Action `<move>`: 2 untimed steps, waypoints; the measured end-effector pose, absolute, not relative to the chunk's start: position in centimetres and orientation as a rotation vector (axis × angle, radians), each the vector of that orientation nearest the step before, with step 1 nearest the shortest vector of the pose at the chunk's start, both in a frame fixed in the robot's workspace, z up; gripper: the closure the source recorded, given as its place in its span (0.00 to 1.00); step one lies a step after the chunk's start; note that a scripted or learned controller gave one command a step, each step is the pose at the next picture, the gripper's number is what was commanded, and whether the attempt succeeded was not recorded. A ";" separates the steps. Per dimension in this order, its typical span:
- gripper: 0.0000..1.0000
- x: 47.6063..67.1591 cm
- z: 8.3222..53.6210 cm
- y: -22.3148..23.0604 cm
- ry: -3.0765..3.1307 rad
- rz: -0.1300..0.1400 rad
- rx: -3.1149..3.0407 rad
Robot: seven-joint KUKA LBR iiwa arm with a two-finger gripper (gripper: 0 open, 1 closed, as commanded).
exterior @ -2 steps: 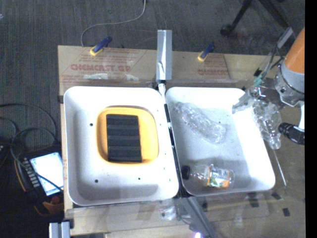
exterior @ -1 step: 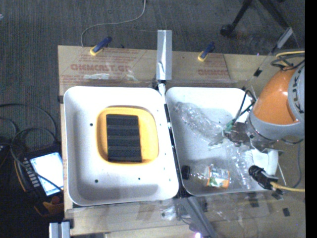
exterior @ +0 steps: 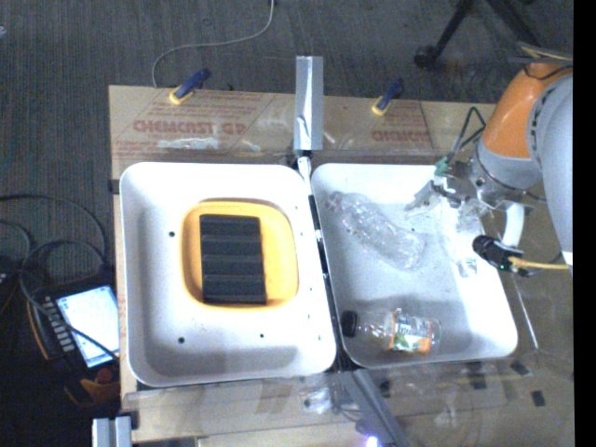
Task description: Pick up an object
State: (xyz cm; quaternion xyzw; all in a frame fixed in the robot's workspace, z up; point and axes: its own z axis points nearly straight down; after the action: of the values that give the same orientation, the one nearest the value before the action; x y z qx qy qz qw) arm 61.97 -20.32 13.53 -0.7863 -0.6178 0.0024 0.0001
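A crumpled clear plastic bottle [exterior: 377, 232] lies slanted in the upper middle of the right bin [exterior: 494, 329]. A second clear bottle with an orange and green label and a black cap [exterior: 399, 331] lies along that bin's front wall. The left bin [exterior: 149, 277] holds a yellow tray with a black ribbed block [exterior: 233, 258] on it. My gripper [exterior: 445, 192] hangs over the right bin's back right corner, to the right of the crumpled bottle and apart from it. The grey wrist with its orange band [exterior: 521, 110] rises behind it.
A metal post [exterior: 308, 110] stands at the back where the two bins meet. Two blue and yellow clamps [exterior: 189, 85] hold the bench board's back edge. A black cable end [exterior: 494, 249] hangs by the right bin's right wall. A tablet [exterior: 84, 324] lies on the floor to the left.
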 end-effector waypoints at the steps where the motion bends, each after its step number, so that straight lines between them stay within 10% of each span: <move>1: 0.00 61.8 18.6 -21.3 -2.356 0.005 -2.082; 2: 0.00 57.2 19.5 -18.0 -2.193 0.001 -2.246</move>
State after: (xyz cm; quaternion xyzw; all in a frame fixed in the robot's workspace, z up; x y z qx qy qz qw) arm 57.16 -17.97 19.50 -0.7154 -0.6987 0.0004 0.0011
